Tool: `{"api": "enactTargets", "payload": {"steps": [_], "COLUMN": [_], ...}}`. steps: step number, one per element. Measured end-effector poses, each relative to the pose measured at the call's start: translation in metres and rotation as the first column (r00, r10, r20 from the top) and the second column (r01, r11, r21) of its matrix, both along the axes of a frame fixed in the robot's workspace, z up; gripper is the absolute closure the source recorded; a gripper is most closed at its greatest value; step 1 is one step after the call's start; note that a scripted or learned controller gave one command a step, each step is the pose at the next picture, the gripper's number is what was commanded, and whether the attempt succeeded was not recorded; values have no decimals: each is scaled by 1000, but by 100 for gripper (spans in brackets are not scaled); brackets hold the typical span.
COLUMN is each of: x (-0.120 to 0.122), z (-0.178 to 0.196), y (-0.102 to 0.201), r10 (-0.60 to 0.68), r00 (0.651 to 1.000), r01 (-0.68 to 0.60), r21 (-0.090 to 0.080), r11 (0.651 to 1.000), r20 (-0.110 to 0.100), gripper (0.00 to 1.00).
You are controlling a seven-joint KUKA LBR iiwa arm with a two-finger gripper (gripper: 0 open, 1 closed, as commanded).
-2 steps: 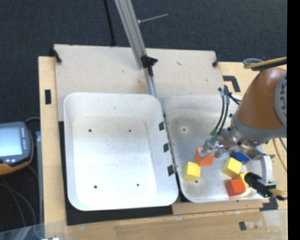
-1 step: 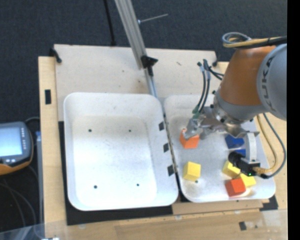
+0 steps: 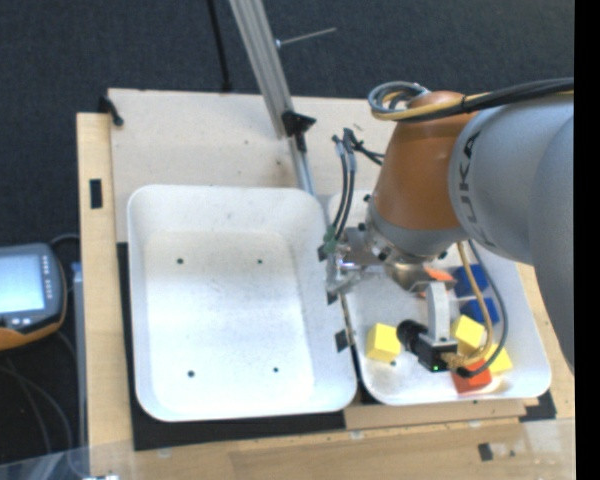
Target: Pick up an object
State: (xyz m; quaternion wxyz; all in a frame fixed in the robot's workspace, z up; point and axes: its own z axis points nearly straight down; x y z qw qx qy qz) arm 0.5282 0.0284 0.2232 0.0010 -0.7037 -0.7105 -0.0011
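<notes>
1. Dark speckled carpet (image 3: pixel 100 28) lies all round. On it stands a pale wooden bench (image 3: pixel 180 138), seen from above at a slant.
2. A silver aluminium rail (image 3: pixel 260 48) leans up from the bench's far side, its foot near the far corners where the two bins meet.
3. The shallow white plastic bin on the view's left (image 3: pixel 230 298) shows a bare floor with a few dark specks.
4. The shallow white plastic bin on the view's right (image 3: pixel 536 368) sits right against the first along their shared side. Much of it is covered by the arm.
5. The grey arm with orange band (image 3: pixel 420 178) enters from the right, its wrist over the far half of the right-hand bin.
6. The gripper (image 3: pixel 400 266) sits tucked under the wrist, over the right-hand bin. The wrist hides it, so I cannot tell how far open it is, or whether it has hold of anything.
7. The things to pick all lie in the right-hand bin:
   - A small yellow cube (image 3: pixel 383 344) rests on the bin floor toward the near left side.
   - A second yellow block (image 3: pixel 469 333) lies to its right.
   - An orange block (image 3: pixel 492 366) sits just beside that, nearer the near right corner.
   - A blue object (image 3: pixel 477 293) lies farther back, partly under the arm; its shape is unclear.
8. A grey-screened device on an orange base (image 3: pixel 15 293) sits off the bench at the view's left edge.
</notes>
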Motion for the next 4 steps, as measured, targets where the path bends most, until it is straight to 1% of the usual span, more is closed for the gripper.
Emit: {"api": "enactTargets", "payload": {"steps": [1, 2, 3, 4], "x": [66, 73, 56, 58], "z": [76, -28, -84, -82], "y": [-82, -143, -234, -230], "r10": [-14, -15, -17, -9], "r00": [1000, 1000, 1000, 1000], "r01": [14, 15, 17, 9], "r21": [-8, -6, -7, -6], "r11": [1000, 1000, 1000, 1000], "r20": [12, -7, -1, 2], "gripper": [100, 100, 100, 0]}}
